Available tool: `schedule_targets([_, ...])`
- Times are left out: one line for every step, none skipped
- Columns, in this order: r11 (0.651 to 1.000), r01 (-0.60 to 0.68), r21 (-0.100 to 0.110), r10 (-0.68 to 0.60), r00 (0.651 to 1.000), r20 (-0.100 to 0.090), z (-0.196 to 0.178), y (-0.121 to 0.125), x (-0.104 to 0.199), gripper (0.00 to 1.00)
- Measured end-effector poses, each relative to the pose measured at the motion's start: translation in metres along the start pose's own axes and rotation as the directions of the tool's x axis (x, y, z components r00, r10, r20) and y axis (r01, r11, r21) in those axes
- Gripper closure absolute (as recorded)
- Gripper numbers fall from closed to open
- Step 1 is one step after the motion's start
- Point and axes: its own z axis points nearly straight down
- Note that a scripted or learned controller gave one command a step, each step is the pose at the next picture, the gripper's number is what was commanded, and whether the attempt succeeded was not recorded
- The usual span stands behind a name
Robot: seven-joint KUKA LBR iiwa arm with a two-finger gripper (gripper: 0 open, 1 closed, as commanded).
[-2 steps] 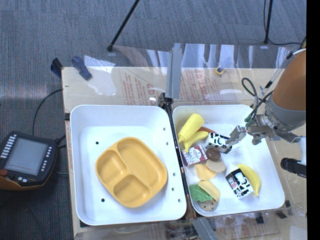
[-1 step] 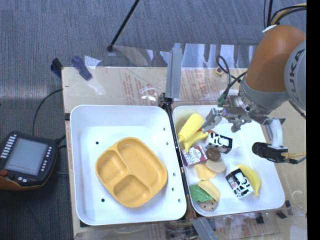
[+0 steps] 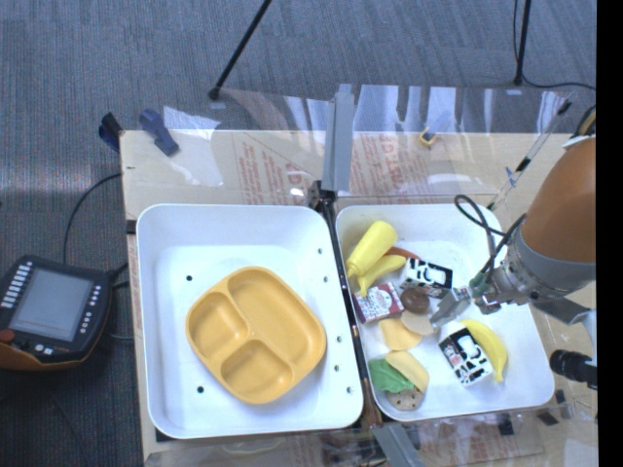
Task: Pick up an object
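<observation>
- We take the right bin (image 3: pixel 506 224) as our landmark; the gripper (image 3: pixel 450 308) hangs over its middle, the arm (image 3: pixel 565 217) reaching in from the bin's right side.
- The two fingers stand apart at a moderate opening with nothing between them; we judge the hand unloaded.
- Likeliest target: the toy banana (image 3: pixel 492 346), lying just right of the fingertips toward the bin's near-right corner, touching a small black-and-white carton (image 3: pixel 465 356).
- Handling, in our judgement: the banana is light, stiff moulded plastic, smooth and curved, so it may slip; a hold across its middle, narrow side to the fingers, looks soundest.
- The yellow squeeze bottle (image 3: pixel 370 245) lies at the bin's far-left; a red packet (image 3: pixel 379 303), a brown disc (image 3: pixel 416 300), flat yellow slices (image 3: pixel 400 335) and a green piece (image 3: pixel 389 377) crowd the bin's left half.
- Edges: the banana sits near the bin's right wall, leaving limited room on that side; a black cable (image 3: pixel 477 220) loops over the bin's far part.
- Open room: bare floor shows in the bin's far-right area. The left bin (image 3: pixel 165 261) holds a yellow divided plate (image 3: pixel 255 334).
</observation>
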Motion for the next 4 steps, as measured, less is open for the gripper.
schedule_targets([1.0, 0.004, -0.002, -0.004, 1.0, -0.001, 0.122, -0.029, -0.035, 0.0])
schedule_targets([1.0, 0.001, -0.001, -0.001, 1.0, -0.004, 0.113, -0.029, -0.034, 1.0])
schedule_targets([0.972, -0.233, -0.007, 0.233, 0.972, -0.001, 0.018, 0.045, 0.0, 1.0])
schedule_targets([0.961, -0.276, -0.004, 0.276, 0.961, 0.0, 0.015, 0.098, -0.008, 1.0])
